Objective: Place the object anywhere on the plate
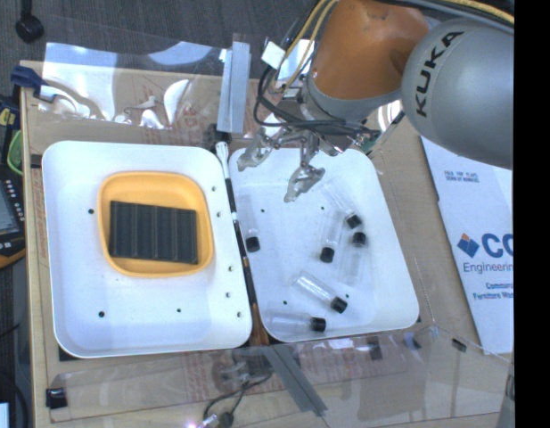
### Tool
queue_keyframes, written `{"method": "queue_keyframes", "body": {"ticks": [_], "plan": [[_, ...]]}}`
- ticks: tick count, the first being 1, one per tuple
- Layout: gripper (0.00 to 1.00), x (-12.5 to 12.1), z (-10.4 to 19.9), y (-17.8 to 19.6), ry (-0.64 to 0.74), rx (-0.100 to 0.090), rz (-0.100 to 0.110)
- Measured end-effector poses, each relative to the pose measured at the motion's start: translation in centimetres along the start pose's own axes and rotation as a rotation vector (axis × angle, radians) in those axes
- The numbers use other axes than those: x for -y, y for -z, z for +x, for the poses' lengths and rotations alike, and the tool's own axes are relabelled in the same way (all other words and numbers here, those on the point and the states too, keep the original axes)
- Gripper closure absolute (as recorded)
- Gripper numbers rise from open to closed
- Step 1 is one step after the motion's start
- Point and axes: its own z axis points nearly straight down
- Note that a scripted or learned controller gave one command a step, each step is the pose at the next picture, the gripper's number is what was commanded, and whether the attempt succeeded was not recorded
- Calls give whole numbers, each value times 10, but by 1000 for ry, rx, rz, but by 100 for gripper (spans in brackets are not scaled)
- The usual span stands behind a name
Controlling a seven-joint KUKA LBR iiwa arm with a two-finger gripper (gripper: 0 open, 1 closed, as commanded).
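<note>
Clear black-capped vials [321,291] scatter the right bin [395,301]; gripper [279,169] hovers spread wide, holding nothing; yellow plate [154,191] left.

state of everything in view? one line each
gripper: above the right bin's upper part, nothing seen between its fingers
plate: yellow, flat in the left bin, dark ribbed insert on it
left bin: holds the plate
right bin: holds clear vials
vials: black-capped, lying on their sides, scattered, none on the plate

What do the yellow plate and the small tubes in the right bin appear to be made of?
Yellow plate: probably plastic, smooth, slightly glossy rim; dark ribbed insert in it. Tubes: clear plastic or glass, see-through bodies with black caps; which one cannot be told.
</note>
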Motion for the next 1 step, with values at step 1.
{"method": "queue_keyframes", "body": {"ticks": [1], "plan": [[0, 46, 56, -13, 524, 0, 0]]}}
